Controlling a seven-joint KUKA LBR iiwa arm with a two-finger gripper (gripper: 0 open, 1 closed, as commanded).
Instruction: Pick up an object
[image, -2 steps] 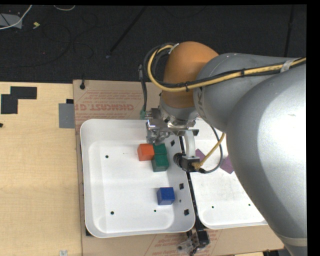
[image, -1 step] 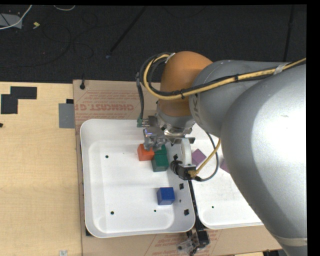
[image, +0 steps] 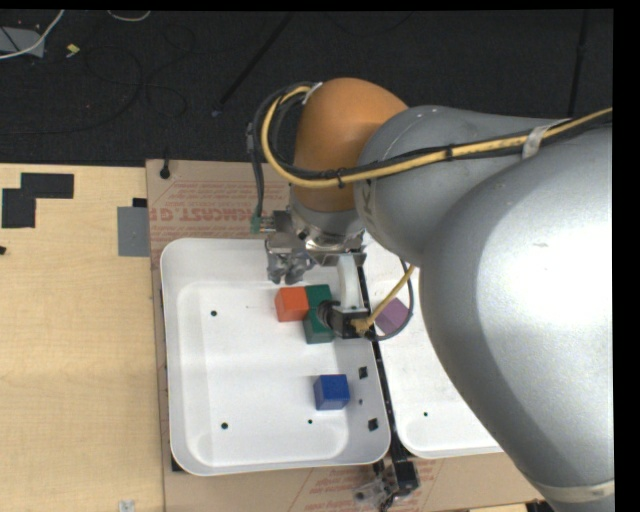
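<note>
In the left white bin (image: 200, 400) an orange block (image: 291, 304) lies against a green block (image: 319, 314) near the bin's far right side. A blue cube (image: 331, 391) sits nearer the front. A purple block (image: 393, 315) rests in the right bin (image: 440, 440) close to the divider. My gripper (image: 288, 264) hangs just above and behind the orange block, at the far end of the left bin, with nothing visible between its fingers.
The big grey arm covers most of the right bin and the view's right half. A yellow cable loops around the orange wrist band (image: 340, 130). A cardboard sheet (image: 200, 200) lies under the bins, on a wooden bench (image: 70, 330).
</note>
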